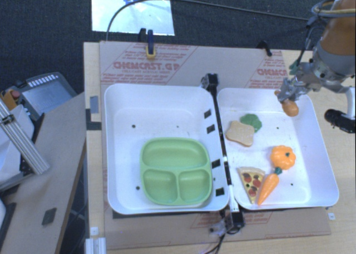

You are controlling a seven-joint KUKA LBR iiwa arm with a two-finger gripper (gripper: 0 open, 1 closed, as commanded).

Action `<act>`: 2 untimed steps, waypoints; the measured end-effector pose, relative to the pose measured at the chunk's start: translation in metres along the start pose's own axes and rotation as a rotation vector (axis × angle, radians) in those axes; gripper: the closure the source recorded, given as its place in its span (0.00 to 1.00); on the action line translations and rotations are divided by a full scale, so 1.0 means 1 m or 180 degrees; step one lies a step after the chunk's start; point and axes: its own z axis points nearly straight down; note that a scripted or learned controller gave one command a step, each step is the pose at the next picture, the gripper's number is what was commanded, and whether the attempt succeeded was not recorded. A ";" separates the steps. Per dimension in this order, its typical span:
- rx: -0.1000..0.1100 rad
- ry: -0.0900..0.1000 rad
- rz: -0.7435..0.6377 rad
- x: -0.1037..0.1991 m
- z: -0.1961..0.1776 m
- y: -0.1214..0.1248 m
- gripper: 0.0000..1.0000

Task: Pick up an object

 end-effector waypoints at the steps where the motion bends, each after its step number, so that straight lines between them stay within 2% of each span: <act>1: 0.0007 0.0004 -0.0001 0.057 0.012 0.004 1.00; 2: 0.0008 0.0006 -0.0002 0.109 0.025 0.014 1.00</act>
